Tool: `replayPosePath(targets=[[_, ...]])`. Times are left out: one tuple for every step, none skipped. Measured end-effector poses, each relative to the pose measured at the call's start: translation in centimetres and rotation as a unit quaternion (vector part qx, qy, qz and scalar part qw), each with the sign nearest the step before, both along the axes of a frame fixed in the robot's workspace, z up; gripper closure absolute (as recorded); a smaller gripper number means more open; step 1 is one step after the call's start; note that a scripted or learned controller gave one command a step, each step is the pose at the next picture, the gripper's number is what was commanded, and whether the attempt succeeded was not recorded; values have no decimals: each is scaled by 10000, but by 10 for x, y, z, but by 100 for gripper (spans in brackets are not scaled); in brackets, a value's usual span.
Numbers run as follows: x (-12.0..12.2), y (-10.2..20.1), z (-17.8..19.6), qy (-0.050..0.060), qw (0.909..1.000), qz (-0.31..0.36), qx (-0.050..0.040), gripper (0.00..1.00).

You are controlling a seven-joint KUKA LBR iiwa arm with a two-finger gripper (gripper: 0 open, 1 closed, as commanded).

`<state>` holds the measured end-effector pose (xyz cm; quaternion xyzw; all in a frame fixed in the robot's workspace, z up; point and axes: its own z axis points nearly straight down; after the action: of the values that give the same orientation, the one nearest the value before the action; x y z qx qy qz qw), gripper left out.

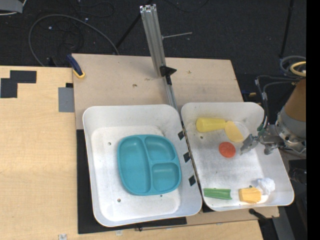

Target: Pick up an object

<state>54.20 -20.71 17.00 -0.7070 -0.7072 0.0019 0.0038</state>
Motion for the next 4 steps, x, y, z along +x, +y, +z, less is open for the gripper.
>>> replayPosePath(targets=[[2,10,-54,-3,10000,4,3,0],[5,9,-76,-48,10000,0,-4,0],[7,11,-65,-77,10000,-4,22,100],[5,14,-3,-53,10000,7,-18,100]])
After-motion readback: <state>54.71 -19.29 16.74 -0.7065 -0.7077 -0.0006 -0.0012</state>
